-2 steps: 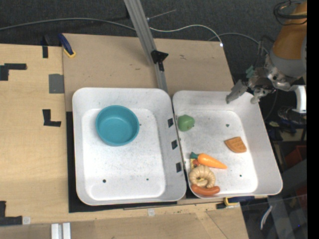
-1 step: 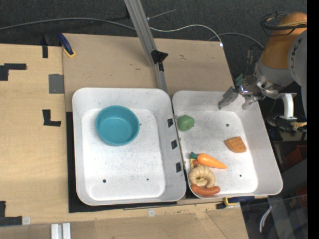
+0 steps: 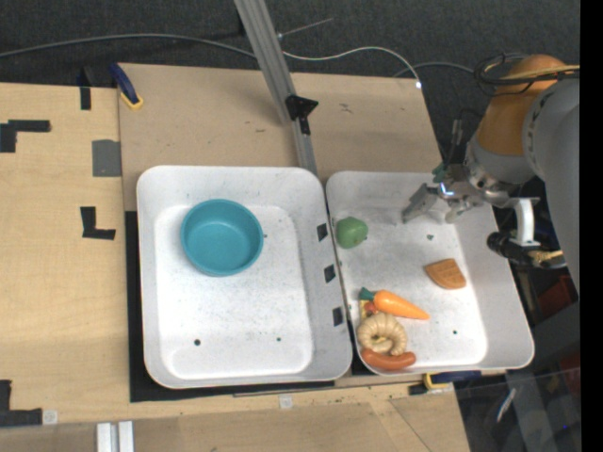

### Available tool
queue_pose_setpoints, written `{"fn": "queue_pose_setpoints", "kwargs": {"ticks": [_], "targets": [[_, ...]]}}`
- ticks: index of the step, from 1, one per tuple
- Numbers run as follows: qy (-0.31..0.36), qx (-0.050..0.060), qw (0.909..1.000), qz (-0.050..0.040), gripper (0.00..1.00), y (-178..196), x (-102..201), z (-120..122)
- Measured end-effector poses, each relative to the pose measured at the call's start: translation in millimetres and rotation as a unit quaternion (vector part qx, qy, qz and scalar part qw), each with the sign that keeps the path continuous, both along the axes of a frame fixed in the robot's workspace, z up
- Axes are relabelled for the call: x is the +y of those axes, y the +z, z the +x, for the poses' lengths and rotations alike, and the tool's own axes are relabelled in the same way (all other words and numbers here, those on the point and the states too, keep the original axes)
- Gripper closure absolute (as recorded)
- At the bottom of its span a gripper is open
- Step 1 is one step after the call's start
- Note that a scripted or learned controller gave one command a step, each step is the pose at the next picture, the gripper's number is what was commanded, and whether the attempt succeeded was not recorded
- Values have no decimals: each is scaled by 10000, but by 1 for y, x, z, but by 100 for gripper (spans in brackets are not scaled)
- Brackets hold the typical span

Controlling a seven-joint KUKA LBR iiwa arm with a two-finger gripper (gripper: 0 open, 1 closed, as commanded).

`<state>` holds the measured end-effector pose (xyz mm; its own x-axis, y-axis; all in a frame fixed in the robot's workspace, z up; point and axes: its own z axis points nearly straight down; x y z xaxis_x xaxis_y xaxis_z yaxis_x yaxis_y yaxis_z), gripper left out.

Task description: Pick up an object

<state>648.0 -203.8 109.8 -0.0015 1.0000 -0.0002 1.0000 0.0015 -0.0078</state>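
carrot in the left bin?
No. The carrot lies in the right bin; the left bin has the blue bowl.

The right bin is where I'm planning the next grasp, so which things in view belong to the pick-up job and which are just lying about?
Belonging to the job:
gripper, above the right bin
green ball
brown wedge
carrot
beige coil
red sausage

Just lying about:
blue bowl in the left bin
metal pole
blue clip

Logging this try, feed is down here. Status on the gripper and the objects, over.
Gripper open, over right bin, holding nothing. Nearest: green ball, orange wedge. Carrot at near edge. Nothing blocking.
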Motion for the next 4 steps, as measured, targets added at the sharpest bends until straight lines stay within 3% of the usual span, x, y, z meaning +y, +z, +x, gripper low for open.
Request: {"fn": "queue_pose_setpoints", "kwargs": {"ticks": [1,3,4], "targets": [[11,-33,10000,-11,100,15,0,2],[2,-71,10000,-11,100,128,9,5],[1,-49,10000,-1,100,150,9,6]]}}
